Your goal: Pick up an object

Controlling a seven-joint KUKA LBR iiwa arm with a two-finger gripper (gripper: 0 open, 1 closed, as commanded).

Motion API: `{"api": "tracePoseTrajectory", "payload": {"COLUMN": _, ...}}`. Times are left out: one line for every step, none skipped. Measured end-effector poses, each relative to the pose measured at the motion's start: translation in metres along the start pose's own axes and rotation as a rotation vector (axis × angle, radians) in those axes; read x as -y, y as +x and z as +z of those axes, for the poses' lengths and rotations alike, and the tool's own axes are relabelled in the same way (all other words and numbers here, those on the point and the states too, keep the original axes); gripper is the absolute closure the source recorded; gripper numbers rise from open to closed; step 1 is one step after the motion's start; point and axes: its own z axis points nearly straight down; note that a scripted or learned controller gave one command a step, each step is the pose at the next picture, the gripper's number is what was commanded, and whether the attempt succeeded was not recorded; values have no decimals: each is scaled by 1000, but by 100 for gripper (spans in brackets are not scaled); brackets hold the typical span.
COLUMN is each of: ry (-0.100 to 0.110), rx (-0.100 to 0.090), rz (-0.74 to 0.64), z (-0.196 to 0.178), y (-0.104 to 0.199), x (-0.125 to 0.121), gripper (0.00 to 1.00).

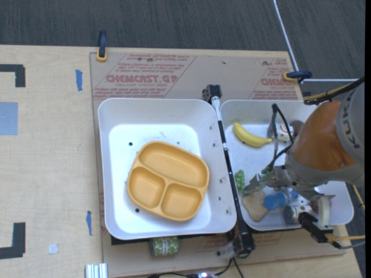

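Across the desk [46, 155], two white bins side by side: left bin [110, 126] carrying a yellow divided plate [168, 180], right bin [232, 112] crowded with small things. Over the right bin, reaching in from the right, the arm [324, 141], with the hand [268, 185] low above the near-left part of that bin. Apart or together: cannot tell, the wrist bulk hiding too much. Nothing seen clamped.

Likely target, judging by position: the blue piece [275, 201], just beside the hand, touching or nearly touching a tan piece [254, 206]. Long axis of the blue piece roughly left to right, though half hidden and hard to read. Farther back, well apart from the hand, a banana [252, 136]: long axis slanting from far-left to near-right, curve sagging toward the near side. Green bits [239, 179] by the left wall.

Risks, as judgement:
- Closing on two neighbours at once, blue and tan lying so close.
- Closing along the long axis rather than across it, and slipping off.
- Nudging things against the near wall, or catching the wall itself.
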Motion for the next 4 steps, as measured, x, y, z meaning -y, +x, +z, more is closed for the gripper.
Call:
{"api": "tracePoseTrajectory", "payload": {"ry": -6, "rx": 2, "rz": 1, "z": -11, "y": -1, "x": -2, "gripper": 100}}
{"api": "tracePoseTrajectory", "payload": {"ry": 7, "rx": 0, "rz": 1, "z": -55, "y": -24, "x": 2, "gripper": 100}}
{"api": "tracePoseTrajectory", "payload": {"ry": 9, "rx": 1, "rz": 1, "z": -66, "y": -87, "x": 3, "gripper": 100}}
{"api": "tracePoseTrajectory", "payload": {"ry": 7, "rx": -1, "rz": -2, "z": -126, "y": -9, "x": 1, "gripper": 100}}
